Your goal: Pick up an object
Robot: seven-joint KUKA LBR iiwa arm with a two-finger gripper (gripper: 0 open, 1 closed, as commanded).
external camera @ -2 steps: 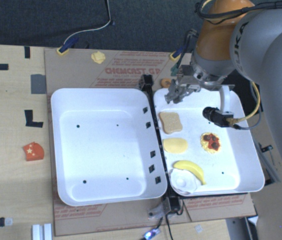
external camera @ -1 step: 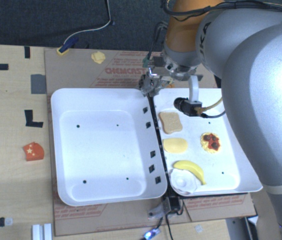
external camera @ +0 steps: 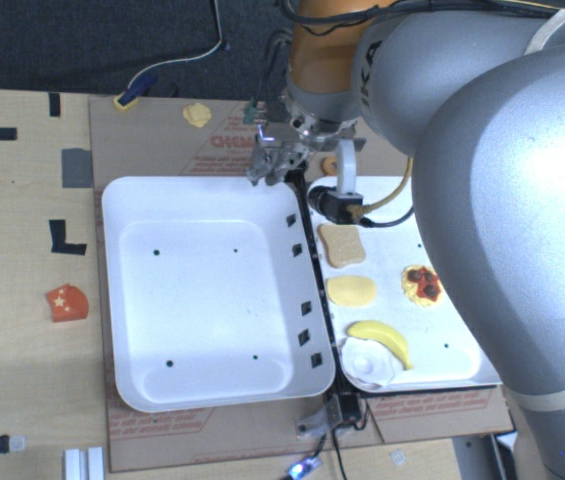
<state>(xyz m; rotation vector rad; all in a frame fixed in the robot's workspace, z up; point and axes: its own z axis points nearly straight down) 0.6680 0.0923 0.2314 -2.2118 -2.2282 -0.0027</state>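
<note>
Nearest the camera, in the right bin (external camera: pixel 442 373): white round cup (external camera: pixel 368 364) tucked against the near wall, touching a banana (external camera: pixel 384 340) that curves just behind it. Past those, toward the middle of the same bin, a yellow oval piece (external camera: pixel 350 290) close to the dividing edge, and a red-and-yellow piece (external camera: pixel 422 284) lying apart on its right with bare floor between. Farther back, a bread slice (external camera: pixel 342 245), hard by the shared rim. 5 candidates for picking, all in the right bin.

Alongside on the left, the left bin (external camera: pixel 105 218): wide white floor, rims rounded, long right edge pressed to its neighbour. Out on the bench (external camera: pixel 22 238), well left of both bins, 1 red block (external camera: pixel 67 303).

At the far end of the seam between the 2 bins, the tool (external camera: pixel 280 163), hanging over the back rims below the orange band, nothing seen in it; spread or closed, cannot tell. Behind it on the cardboard sheet (external camera: pixel 162 138), a yellow lump (external camera: pixel 197 115). Grey arm (external camera: pixel 492 168) overhanging the right bin's outer side.
</note>
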